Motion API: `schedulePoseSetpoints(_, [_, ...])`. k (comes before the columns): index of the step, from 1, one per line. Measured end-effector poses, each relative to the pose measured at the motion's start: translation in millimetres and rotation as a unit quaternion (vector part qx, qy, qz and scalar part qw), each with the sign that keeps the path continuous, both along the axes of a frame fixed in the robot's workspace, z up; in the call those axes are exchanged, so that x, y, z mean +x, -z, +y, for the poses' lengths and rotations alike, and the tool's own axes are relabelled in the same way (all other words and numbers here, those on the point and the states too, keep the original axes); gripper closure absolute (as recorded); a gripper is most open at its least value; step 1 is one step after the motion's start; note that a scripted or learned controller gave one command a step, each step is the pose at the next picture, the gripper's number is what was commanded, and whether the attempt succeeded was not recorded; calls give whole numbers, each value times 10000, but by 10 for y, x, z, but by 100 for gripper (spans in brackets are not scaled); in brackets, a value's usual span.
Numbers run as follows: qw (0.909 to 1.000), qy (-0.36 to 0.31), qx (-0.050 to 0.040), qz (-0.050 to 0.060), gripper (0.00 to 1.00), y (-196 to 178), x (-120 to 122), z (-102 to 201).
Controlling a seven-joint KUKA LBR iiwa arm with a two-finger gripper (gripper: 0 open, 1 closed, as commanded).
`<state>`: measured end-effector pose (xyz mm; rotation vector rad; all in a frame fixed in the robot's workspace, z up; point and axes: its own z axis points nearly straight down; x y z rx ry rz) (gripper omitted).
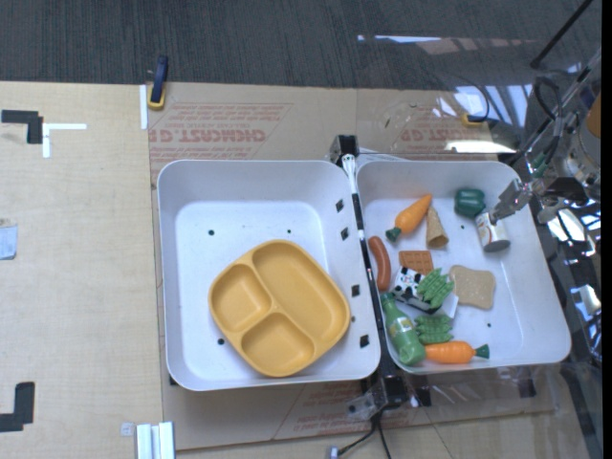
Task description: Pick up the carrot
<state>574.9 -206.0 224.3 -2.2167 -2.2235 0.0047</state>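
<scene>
- Wooden bench (76, 304) under dark carpet; cardboard sheet (249, 127) beneath two shallow white bins.
- Left white bin (182, 199), far left of claw, holds a yellow three-compartment plastic plate (278, 306).
- Right white bin (535, 295), below-left of claw: red sausage (380, 261), green bottle (402, 331), black-and-white cow toy (409, 285), tan cone (436, 228), bread slice (473, 287), green pepper (469, 200), small grey can (493, 232).
- Orange carrot with green top (411, 215) lies tilted, well left of claw, untouched; second orange carrot (454, 353) at bin's near edge, far below-left.
- Claw (512, 197) at bin's right rim, just above can; open or clenched, cannot tell.
</scene>
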Motion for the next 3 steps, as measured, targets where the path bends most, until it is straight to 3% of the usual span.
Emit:
schedulePoseSetpoints(1, [9874,-1584,-1,-16,0,1322,303,721])
schedulePoseSetpoints(2, [9876,-1569,-11,-25,100,1228,309,709])
schedulePoseSetpoints(3, [9976,-692,-8,-19,100,181,352,1132])
